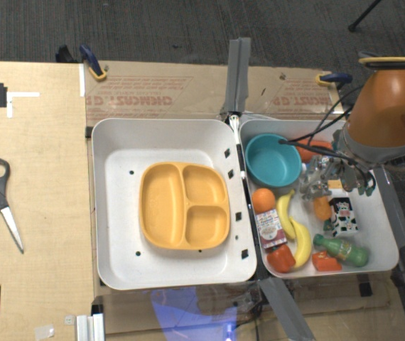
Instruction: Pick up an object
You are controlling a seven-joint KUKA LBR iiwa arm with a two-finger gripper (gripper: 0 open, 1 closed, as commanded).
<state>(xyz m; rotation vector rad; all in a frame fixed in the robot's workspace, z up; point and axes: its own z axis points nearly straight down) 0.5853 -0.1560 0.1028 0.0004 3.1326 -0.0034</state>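
Two white bins are seen side by side. The left bin (110,212) is occupied by a yellow divided plate (185,206), lying flat near its centre. The right bin (386,226) is crowded: a teal bowl (272,159) at the back left, a banana (298,233) curved down the middle, a green bottle (344,250) lying at the front right, an orange (263,199) just below the bowl, a cow-print carton (342,217) near the right wall. The arm is reached in from the right; the gripper (317,179) is positioned low over the right bin, just right of the bowl. Finger state cannot be told; nothing is seen gripped. Scissors (1,196) are left on the bench, well apart.
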